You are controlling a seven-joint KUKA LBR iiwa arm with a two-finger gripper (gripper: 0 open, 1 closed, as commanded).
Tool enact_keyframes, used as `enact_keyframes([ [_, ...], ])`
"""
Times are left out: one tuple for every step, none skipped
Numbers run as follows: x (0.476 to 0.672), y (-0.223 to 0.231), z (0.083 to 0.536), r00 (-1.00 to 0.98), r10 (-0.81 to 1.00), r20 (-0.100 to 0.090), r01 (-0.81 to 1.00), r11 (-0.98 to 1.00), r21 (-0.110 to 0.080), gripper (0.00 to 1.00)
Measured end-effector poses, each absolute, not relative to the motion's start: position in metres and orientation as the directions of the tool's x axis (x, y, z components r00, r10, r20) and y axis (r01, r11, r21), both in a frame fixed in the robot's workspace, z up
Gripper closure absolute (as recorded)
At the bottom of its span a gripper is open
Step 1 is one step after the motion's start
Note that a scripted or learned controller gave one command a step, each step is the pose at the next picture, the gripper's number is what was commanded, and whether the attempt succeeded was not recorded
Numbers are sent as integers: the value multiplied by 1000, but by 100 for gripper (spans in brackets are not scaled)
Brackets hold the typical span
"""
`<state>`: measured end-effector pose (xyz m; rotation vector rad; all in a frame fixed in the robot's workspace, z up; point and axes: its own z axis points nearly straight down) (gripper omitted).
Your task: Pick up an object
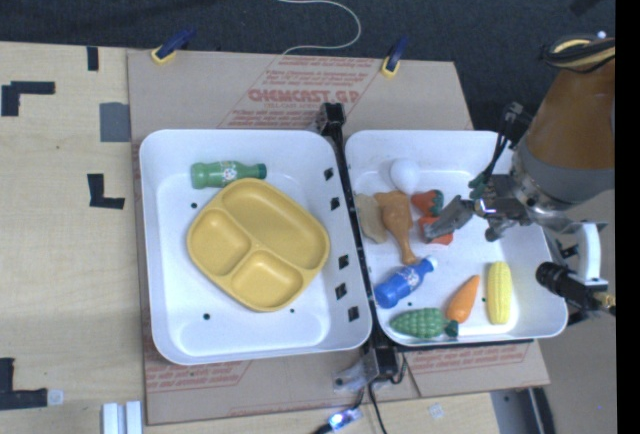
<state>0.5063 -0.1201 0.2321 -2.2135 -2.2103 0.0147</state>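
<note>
We see the arm (570,132) reaching in low over the right bin (455,144), its gripper (447,219) seemingly pressed narrow against a small red toy (430,203), though we cannot tell its grip, beside a smooth tan plastic drumstick (398,219) and a blue bottle (402,284).

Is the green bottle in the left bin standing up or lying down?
Lying down. The green bottle rests on its side on the floor of the left bin, lengthwise across the view, just above the yellow divided plate.
</note>
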Motion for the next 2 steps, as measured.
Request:
enact_keyframes([
  [509,-120,237,-2,1000,1,1000,2,-5,0],
  [513,-119,191,-2,1000,2,1000,2,-9,0],
])
